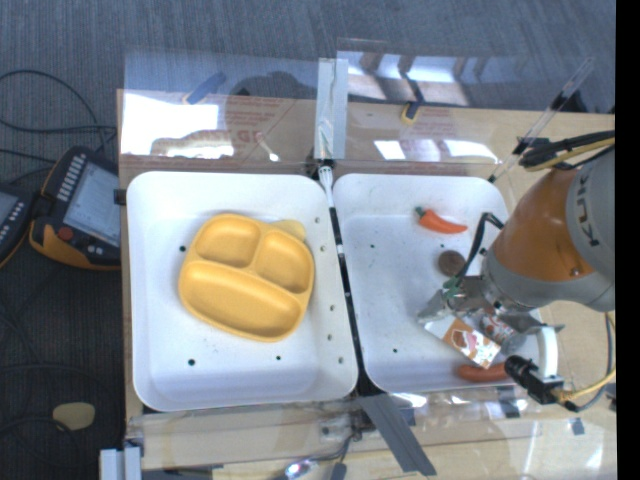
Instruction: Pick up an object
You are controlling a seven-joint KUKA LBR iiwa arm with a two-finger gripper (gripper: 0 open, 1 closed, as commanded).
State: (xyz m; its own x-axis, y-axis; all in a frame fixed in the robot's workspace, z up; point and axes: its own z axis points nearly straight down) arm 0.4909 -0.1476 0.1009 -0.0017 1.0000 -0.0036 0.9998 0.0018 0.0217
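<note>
In the right bin (400,268), toward its near right part, a small snack packet (470,340) with a red and white print lies tilted on the white floor. The gripper (462,303) hangs right above the packet's far left end, touching or nearly touching it; a crumpled silvery bit shows at its tip, and whether the gripper is spread or pressed together cannot be told from here. Nothing can be seen clearly pinched in it.

Just near of the packet, against the bin's near wall, lies a red sausage-like piece (482,372). Just far of the gripper sits a small brown round object (452,262), and farther still, near the bin's far right part, a toy carrot (441,222) lies, orange with a green tip pointing left. These are well apart from the packet.

The arm (545,243), with its orange band and grey housing, comes in from the right and covers the bin's right edge.

The left bin (160,368) stands beside the right one, their walls touching along the middle. In it a yellow divided plate (246,275) with three compartments lies slightly turned, about in the middle.

Both bins rest on the desk (250,128), with clear panels standing at its far side. On the carpet at the far left lies a teach pendant (78,208) with its black cables.
</note>
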